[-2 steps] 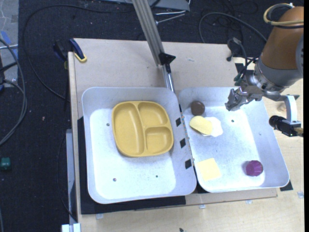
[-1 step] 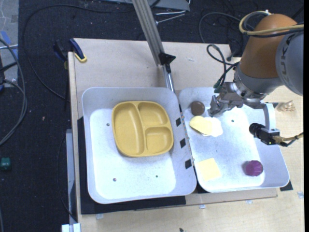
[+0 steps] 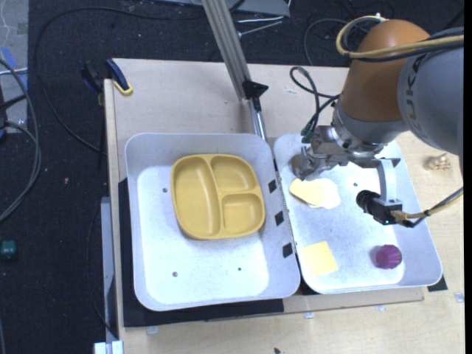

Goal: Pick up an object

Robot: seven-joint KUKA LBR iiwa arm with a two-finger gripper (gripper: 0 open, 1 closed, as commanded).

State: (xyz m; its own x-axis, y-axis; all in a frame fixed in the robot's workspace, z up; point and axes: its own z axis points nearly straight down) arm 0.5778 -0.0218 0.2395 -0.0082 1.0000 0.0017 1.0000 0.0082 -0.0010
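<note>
In the right bin [image 3: 413,268] lie three objects: a pale yellow, rounded flat piece [image 3: 316,192] near the bin's left side, a yellow square block [image 3: 318,257] toward the front, and a small purple object [image 3: 388,256] at the front right. My gripper [image 3: 304,165] hangs low over the bin's back left, right at the upper left edge of the pale yellow piece. The wrist and cabling hide how it meets that piece.
The left bin [image 3: 147,271] holds a yellow divided plate [image 3: 217,195]. A slanted metal pole [image 3: 230,43] rises behind the bins. A black cable connector [image 3: 376,205] hangs over the right bin. A small item [image 3: 440,164] lies on the bench at far right.
</note>
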